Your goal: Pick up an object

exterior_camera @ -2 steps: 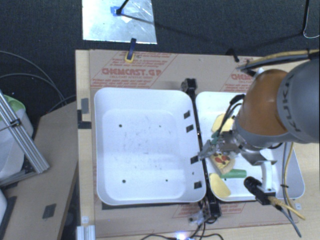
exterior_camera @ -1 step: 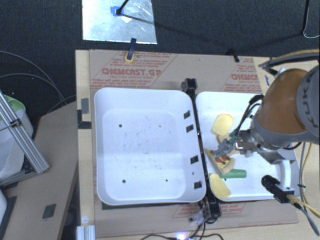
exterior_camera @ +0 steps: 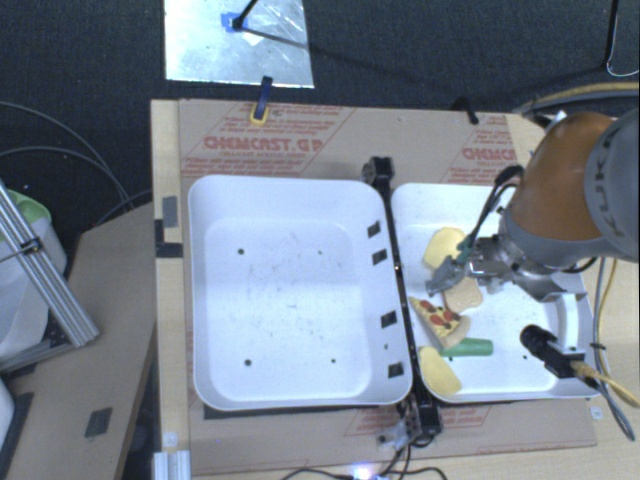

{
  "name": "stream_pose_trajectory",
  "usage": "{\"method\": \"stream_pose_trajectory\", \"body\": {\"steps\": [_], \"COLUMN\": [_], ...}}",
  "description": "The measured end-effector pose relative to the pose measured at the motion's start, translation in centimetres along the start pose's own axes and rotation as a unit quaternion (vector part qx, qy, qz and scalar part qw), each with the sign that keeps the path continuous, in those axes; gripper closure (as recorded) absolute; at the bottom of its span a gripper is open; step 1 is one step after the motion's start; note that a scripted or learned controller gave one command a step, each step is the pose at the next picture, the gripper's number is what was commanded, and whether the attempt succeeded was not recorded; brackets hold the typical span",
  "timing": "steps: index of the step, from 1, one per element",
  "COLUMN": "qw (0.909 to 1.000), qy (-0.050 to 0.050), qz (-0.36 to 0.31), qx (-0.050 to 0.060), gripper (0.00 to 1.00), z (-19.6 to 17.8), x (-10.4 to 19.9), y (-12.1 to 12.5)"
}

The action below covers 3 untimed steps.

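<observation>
My gripper (exterior_camera: 449,275) hangs low over the left part of the right bin (exterior_camera: 520,200), reaching in from the right. Just below it lies a tan bread-like piece (exterior_camera: 464,297), touching or nearly touching the gripper's tip. A pale yellow piece (exterior_camera: 441,245) lies just behind the gripper. A toy pizza slice (exterior_camera: 439,316) rests beside the bread, toward the bin's left wall. Nearer the front lie a green stick-shaped toy (exterior_camera: 470,347) and another yellow piece (exterior_camera: 438,371). Nothing visibly hangs from the gripper.
The left bin (exterior_camera: 290,298) stands beside the right one, with a black divider strip (exterior_camera: 393,268) between them. The grey arm with its orange band (exterior_camera: 570,183) covers the right bin's far right side. A cardboard sheet (exterior_camera: 330,138) lies under both bins.
</observation>
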<state>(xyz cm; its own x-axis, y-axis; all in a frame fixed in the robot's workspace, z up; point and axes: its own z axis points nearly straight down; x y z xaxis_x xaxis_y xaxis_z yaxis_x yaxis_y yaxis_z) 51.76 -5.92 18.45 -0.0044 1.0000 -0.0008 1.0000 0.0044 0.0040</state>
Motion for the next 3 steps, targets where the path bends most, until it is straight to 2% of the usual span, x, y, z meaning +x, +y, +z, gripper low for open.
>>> {"method": "stream_pose_trajectory", "body": {"steps": [1, 2, 3], "qw": [1.0, 1.0, 1.0], "qy": [0.0, 0.0, 0.001], "qz": [0.003, 0.001, -0.004], "qx": [0.003, 0.001, -0.005], "gripper": [0.0, 1.0, 1.0], "z": [10.5, 9.0, -0.6], "x": [-2.5, -2.3, 6.4], "y": [-0.8, -0.6, 4.2]}}
